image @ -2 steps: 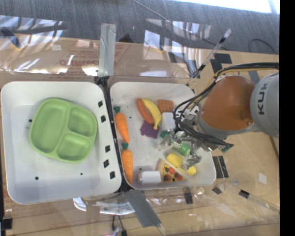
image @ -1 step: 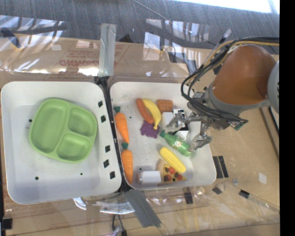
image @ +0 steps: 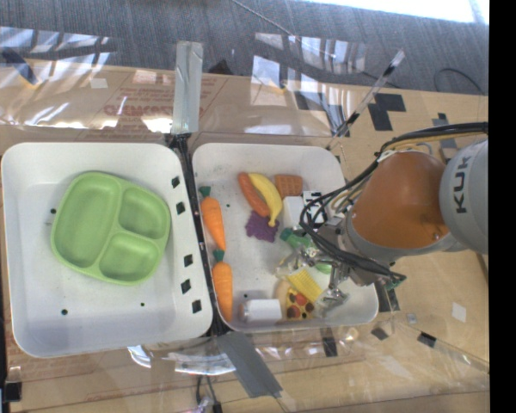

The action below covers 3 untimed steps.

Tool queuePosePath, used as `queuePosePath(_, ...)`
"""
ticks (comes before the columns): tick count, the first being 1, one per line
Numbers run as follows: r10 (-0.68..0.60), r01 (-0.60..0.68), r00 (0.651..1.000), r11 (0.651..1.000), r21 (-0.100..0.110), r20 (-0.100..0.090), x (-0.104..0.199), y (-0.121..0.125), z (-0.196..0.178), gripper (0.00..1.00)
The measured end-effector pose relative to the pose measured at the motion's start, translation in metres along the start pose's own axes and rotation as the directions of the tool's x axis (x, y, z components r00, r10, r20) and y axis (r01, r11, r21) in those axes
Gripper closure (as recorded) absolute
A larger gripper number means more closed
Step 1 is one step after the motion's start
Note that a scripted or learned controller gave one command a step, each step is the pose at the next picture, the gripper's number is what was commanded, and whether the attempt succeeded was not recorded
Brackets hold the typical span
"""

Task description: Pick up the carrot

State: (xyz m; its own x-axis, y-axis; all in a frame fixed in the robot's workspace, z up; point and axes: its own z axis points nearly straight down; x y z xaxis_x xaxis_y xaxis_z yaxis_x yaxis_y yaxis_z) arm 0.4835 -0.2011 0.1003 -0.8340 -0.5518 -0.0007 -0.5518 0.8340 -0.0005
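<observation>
- Where the bench begins at the left, a shallow white left bin [image: 17, 256] carries a light green plastic plate with three compartments [image: 112, 227], which lies toward the bin's left wall and upper half.
- Just right of the shared divider, a shallow white right bin [image: 241, 157] holds the toys.
- One orange toy carrot with a green top [image: 212, 221] lies along that bin's left wall, about midway down, tip pointing to the near edge.
- A second orange carrot [image: 223, 289] lies just below it, near the lower left corner, beside a small white block [image: 260, 309] at the near wall.
- Toward the far wall rest a red-orange pepper-like piece [image: 252, 194], a yellow toy banana [image: 269, 195] touching it, a brown waffle-textured square [image: 288, 184] and a purple grape cluster [image: 261, 227].
- Over the bin's lower right corner hangs the two-finger gripper [image: 331, 282], above a yellow ridged toy [image: 304, 284]; whether it is gripping anything cannot be told.
- Neither carrot touches the gripper; both lie well apart from it.
</observation>
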Motion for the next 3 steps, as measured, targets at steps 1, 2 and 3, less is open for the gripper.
queuePosePath(1,-0.032,0.032,0.999,0.999,-0.001,0.002,-0.04,0.039,-0.025,0.0)
queuePosePath(2,-0.041,0.041,0.999,0.999,-0.003,0.001,-0.104,0.047,-0.004,0.0)
queuePosePath(3,0.448,-0.448,0.894,0.894,0.002,0.002,-0.144,0.034,0.008,0.0)
